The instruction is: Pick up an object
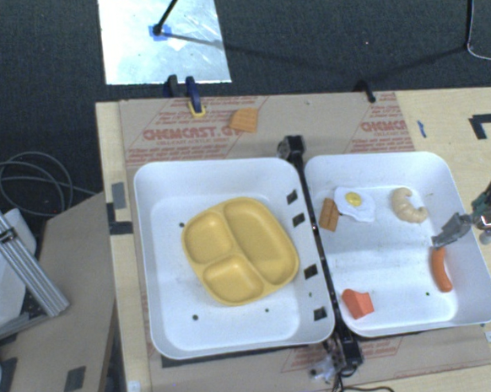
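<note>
Dark carpet surrounds the bench. Left bin (167,324): yellow divided tray (239,249). Right bin (474,300): brown block (329,216), fried egg (353,203), croissant (409,204), orange wedge (357,302), hot dog (441,268). Gripper (451,229) sits at the right bin's right rim, just above the hot dog; whether it is parted or closed cannot be told.

Lab bench (442,112) with white bins (162,265)

Yellow divided tray (240,250) lies in the left bin (167,324).
</note>
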Robot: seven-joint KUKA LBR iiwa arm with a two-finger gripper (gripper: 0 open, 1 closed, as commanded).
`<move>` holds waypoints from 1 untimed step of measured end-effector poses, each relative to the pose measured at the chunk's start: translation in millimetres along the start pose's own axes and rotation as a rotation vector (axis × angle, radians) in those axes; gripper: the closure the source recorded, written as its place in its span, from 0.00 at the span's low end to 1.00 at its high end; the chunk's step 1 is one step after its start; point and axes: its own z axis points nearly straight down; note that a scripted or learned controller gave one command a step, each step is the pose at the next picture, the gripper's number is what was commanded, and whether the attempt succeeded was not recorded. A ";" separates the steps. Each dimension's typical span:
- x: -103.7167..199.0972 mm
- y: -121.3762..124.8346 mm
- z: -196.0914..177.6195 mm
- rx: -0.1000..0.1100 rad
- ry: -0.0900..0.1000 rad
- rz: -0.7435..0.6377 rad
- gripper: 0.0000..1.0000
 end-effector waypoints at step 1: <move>21.2 2.5 -76.3 -0.017 -0.005 -0.006 0.00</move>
